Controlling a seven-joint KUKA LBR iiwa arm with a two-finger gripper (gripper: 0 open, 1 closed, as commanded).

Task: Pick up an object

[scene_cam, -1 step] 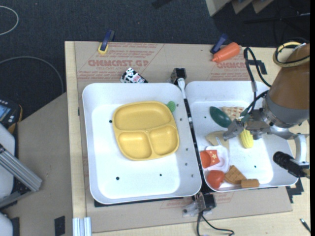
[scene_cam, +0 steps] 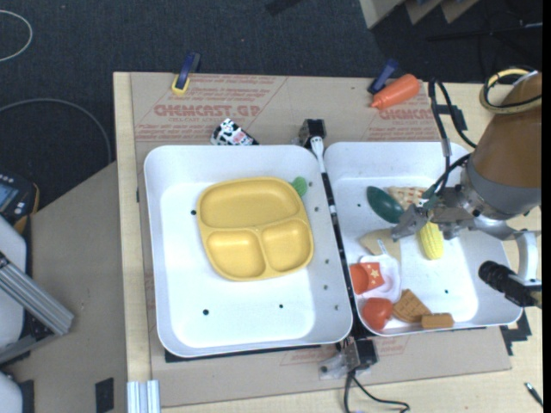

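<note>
small yellow corn-shaped toy [scene_cam: 431, 241] in your right white bin [scene_cam: 482, 308], hand [scene_cam: 428, 220] right over it, whether it grips you cannot tell, dark green oval toy [scene_cam: 381, 202] just left, yellow three-part plastic tray [scene_cam: 255, 227] in the left bin [scene_cam: 172, 256]

I work in a lab: my surface [scene_cam: 258, 101] is a clamped board holding two white bins [scene_cam: 172, 231], with cables [scene_cam: 17, 33] trailing over dark carpet [scene_cam: 86, 24].
</note>
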